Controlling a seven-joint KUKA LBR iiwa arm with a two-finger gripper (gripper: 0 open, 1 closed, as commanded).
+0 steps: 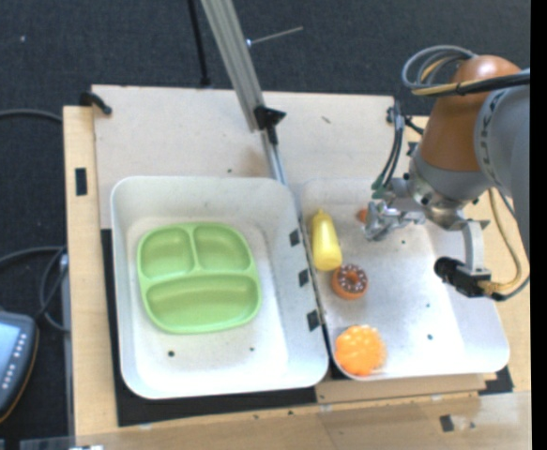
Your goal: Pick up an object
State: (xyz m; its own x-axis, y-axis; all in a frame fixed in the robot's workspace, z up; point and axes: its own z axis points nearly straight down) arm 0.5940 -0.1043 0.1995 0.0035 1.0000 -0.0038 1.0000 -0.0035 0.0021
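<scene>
In the right bin point(461, 331) lie a yellow bottle-shaped object point(325, 241) against the left wall, a small brown-and-red round piece point(350, 281) just below it, and an orange fruit point(359, 349) at the front left corner. My gripper point(380, 221) hangs low over the back of this bin, to the right of the yellow object. A small orange bit point(361, 216) shows right beside its fingers. Nothing is visibly between the fingers.
The left bin point(137, 364) holds a green three-compartment tray point(199, 277). A slanted metal bar point(240, 64) rises from behind the bins. The arm's grey body and orange band point(461, 125) hang over the right bin's back right, with cables point(487, 284) alongside.
</scene>
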